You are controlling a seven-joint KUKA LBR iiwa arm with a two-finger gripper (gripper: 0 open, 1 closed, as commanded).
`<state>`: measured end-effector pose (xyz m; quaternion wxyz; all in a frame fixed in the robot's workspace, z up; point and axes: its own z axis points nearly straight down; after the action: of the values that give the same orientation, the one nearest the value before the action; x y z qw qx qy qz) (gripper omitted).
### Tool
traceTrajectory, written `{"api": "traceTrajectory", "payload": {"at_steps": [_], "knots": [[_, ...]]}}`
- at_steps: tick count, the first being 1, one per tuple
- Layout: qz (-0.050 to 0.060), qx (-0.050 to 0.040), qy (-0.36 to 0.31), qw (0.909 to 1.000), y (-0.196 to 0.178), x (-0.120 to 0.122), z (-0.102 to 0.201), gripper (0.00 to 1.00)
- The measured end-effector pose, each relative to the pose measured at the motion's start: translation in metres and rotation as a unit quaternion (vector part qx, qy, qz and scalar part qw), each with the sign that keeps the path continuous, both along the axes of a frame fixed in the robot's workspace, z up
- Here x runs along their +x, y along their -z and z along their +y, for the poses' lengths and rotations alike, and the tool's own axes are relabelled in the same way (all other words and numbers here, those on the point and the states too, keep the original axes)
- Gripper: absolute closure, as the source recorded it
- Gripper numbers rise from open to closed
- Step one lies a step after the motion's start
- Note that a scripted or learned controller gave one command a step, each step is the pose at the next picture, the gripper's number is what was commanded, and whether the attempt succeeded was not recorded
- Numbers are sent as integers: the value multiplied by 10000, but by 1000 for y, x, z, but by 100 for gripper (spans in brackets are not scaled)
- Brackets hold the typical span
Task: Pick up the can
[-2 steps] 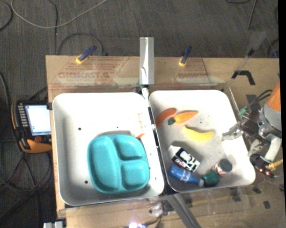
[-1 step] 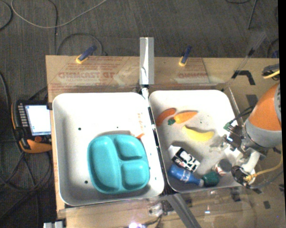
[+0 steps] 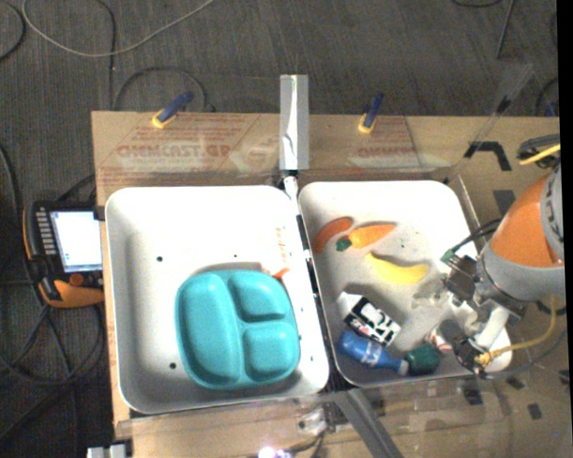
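The can [image 3: 373, 322] is small, black and white, and lies on its side in the lower middle of the right bin [image 3: 454, 201]. Just below it lies a blue bottle [image 3: 369, 352] with a dark green cap [image 3: 423, 361]. My gripper [image 3: 456, 319] hangs over the bin's lower right corner, to the right of the can and apart from it. The grey arm with its orange band [image 3: 533, 232] reaches in from the right. Nothing shows between the fingers.
A yellow banana [image 3: 400, 268], an orange carrot-like piece [image 3: 371, 235] and a red-orange item [image 3: 328, 233] lie in the upper part of the right bin. A teal divided plate [image 3: 237, 328] rests in the left bin [image 3: 136, 229].
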<state>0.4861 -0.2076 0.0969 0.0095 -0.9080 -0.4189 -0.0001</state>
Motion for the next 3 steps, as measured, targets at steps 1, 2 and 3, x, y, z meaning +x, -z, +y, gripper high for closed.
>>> {"api": "traceTrajectory", "payload": {"at_steps": [1,2,3], "knots": [[29,-38,-10,10000,-4,-1,-2,100],[30,-111,1836,9829,-98,19,1,100],[32,-111,1837,9829,-98,19,1,0]]}}
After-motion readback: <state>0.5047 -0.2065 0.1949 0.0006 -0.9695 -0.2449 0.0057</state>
